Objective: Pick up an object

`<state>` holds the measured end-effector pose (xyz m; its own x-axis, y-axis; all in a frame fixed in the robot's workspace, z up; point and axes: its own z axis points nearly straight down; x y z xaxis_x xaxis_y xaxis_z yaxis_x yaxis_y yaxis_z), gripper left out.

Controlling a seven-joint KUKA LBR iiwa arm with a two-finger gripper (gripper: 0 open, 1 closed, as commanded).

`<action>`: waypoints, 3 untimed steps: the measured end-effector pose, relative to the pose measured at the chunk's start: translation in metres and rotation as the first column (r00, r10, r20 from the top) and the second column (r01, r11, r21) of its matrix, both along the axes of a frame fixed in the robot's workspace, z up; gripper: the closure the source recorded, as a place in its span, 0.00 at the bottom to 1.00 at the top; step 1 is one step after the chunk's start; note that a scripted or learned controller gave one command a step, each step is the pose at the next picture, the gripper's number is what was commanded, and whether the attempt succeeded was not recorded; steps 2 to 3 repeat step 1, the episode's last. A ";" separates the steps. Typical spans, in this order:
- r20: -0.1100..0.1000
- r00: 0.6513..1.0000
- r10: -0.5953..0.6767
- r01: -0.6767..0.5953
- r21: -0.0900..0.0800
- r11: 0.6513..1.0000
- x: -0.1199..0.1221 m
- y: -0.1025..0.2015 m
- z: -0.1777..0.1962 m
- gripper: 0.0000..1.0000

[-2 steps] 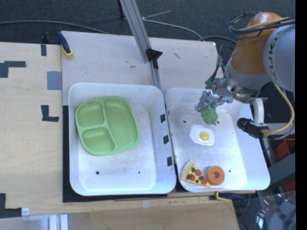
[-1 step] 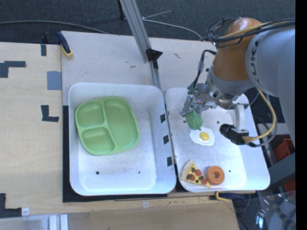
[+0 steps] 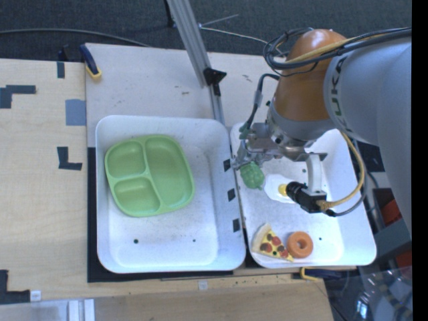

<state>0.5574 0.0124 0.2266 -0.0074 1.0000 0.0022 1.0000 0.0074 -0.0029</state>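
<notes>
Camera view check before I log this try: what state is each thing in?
Green divided plate: flat in the left bin, right side up.
Green toy: in the right bin, directly under the claw; grip unclear.
Pizza slice: lying flat, right bin.
Donut: lying flat beside the pizza slice.

Two white bins (image 3: 114, 246), one green divided plate (image 3: 148, 175), one green toy (image 3: 253, 176), one pizza slice (image 3: 270, 243), one donut (image 3: 300, 244)

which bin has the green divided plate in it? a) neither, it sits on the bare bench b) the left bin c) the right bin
b, the green divided plate lies flat inside the left bin, while the right bin holds the pizza slice and the donut.
</notes>
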 end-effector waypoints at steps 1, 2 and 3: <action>-0.002 1.000 -0.001 0.001 -0.001 1.000 -0.021 0.048 -0.008 1.00; -0.002 1.000 -0.001 0.001 -0.001 1.000 -0.021 0.048 -0.008 1.00; -0.002 1.000 -0.001 0.001 -0.001 1.000 -0.021 0.048 -0.008 1.00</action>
